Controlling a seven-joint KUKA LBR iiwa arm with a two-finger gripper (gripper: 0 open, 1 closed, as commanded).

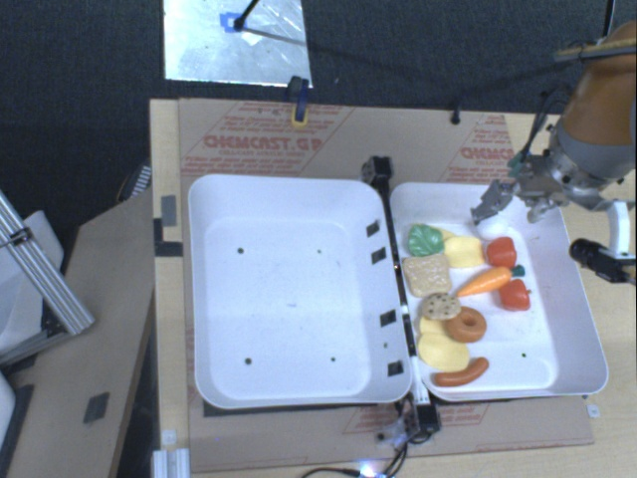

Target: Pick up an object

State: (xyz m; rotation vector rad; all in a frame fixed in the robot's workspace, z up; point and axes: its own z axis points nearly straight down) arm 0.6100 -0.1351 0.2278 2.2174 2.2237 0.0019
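Toy food (pixel 460 297) below fingers (pixel 491 205)

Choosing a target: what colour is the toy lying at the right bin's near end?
Orange-red sausage, in the camera view.

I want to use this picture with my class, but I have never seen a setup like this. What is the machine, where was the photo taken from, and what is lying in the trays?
The photo comes from one fixed camera above a bench, looking down at a slant. The grey and orange machine at the right is a robot arm; its pincer hangs over the far end of the right bin, with nothing between its fingers. That bin holds toy food: a green vegetable, a carrot, a doughnut, a sausage, a cracker and more. The left bin sits beside it.
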